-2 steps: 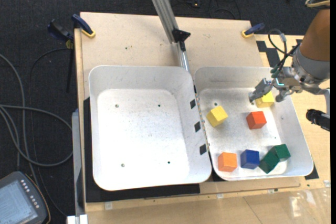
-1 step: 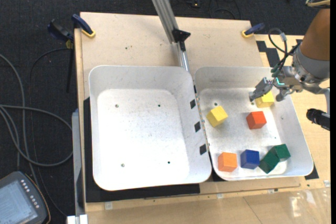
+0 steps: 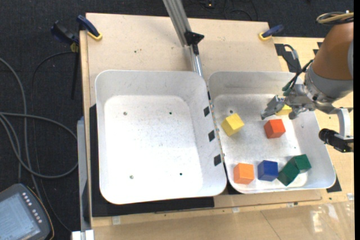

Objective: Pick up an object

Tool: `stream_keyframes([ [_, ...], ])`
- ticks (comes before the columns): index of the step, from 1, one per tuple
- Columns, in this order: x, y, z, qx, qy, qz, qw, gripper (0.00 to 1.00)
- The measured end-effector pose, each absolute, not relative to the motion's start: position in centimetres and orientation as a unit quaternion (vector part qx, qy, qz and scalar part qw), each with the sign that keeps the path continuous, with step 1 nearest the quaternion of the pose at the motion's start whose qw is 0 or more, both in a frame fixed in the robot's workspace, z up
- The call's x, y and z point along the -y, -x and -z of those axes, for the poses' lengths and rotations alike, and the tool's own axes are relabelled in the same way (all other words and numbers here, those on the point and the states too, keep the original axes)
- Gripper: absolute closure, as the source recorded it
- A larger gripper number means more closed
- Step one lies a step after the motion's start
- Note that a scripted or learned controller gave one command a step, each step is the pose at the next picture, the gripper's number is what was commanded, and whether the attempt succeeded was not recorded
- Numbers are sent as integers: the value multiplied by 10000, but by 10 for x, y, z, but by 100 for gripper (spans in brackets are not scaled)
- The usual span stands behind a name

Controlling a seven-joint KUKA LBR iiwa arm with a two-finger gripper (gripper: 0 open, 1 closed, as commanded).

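Robot hand hovers in the right bin above a red cube; finger state cannot be told.

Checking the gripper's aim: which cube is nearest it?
The red-orange cube, directly below the gripper; the yellow cube lies farther left, the others along the right bin's bottom edge.

Smooth white plastic bins sit on a matt, speckled wooden bench.

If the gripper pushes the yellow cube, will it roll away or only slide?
The yellow cube has flat faces, so it probably slides or turns rather than rolls. It looks rigid and small, likely light. It sits apart from the other blocks, so a push should move it alone.
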State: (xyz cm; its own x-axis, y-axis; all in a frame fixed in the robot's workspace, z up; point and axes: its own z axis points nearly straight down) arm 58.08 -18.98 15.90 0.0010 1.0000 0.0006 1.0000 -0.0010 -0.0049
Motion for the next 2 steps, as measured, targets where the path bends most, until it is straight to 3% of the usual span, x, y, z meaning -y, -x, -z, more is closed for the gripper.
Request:
stream_keyframes([
  [2, 192, -574, -94, 7068, 7074, -9, 10, 0],
])
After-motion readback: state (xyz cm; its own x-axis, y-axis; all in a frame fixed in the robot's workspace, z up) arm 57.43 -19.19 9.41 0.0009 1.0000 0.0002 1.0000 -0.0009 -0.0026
